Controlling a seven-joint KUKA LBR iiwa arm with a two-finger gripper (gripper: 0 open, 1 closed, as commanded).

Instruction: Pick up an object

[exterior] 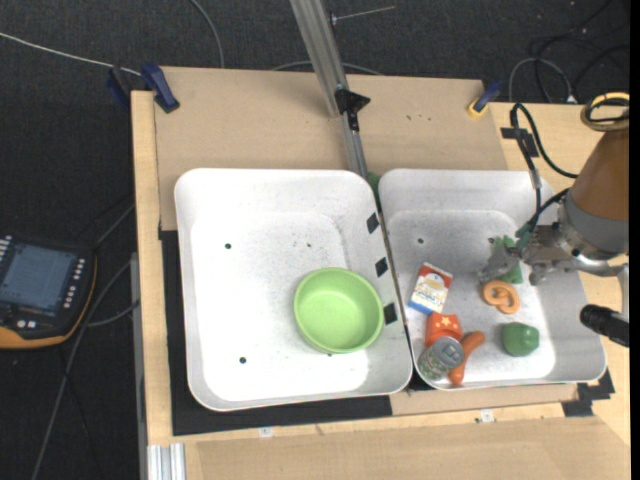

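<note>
Grey arm [600,230], orange band [612,180], black cable [530,153].

I see right bin's pickables — small carton [429,290] flat, orange ring [499,295] beside green round piece [519,339], can [440,358] on side touching carrot [465,353]. Left bin — green bowl [338,310] upright.

Even, fairly bright light falls from overhead. The two white bins [270,193] glare almost to blankness, their speckled floors washed pale. Shadows are soft and short, one under the green bowl [338,310]. The arm [605,193] at the bench's [260,118] right edge looks slightly blurred; the dark floor is murky.
</note>
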